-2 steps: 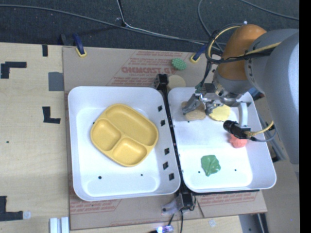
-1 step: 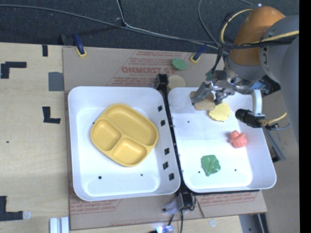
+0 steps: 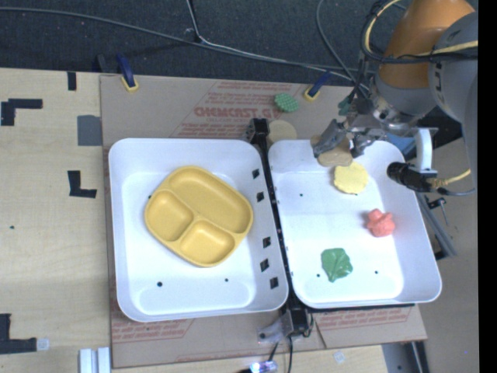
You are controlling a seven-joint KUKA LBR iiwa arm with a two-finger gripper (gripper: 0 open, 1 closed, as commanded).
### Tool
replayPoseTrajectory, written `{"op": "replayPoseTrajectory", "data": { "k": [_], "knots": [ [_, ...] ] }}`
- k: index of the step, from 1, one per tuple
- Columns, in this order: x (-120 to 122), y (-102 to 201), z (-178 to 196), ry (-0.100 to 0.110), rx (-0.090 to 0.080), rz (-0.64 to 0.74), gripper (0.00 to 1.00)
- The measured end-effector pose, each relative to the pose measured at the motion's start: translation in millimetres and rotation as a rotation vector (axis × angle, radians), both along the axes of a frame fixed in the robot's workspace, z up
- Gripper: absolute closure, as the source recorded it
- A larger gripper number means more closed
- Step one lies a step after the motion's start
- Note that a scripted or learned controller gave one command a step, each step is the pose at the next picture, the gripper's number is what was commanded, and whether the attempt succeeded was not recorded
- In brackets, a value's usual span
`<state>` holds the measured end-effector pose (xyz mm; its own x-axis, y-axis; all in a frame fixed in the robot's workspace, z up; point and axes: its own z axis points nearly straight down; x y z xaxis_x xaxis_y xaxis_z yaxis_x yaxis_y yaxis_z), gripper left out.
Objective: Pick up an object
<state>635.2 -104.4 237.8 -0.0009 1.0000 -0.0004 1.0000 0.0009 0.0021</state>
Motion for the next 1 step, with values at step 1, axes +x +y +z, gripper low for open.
{"op": "replayPoseTrajectory", "data": {
  "k": [1],
  "knots": [
    [-12.5,62.2,-6.7,0.004,0.001,0.005,1.00]
  ]
}}
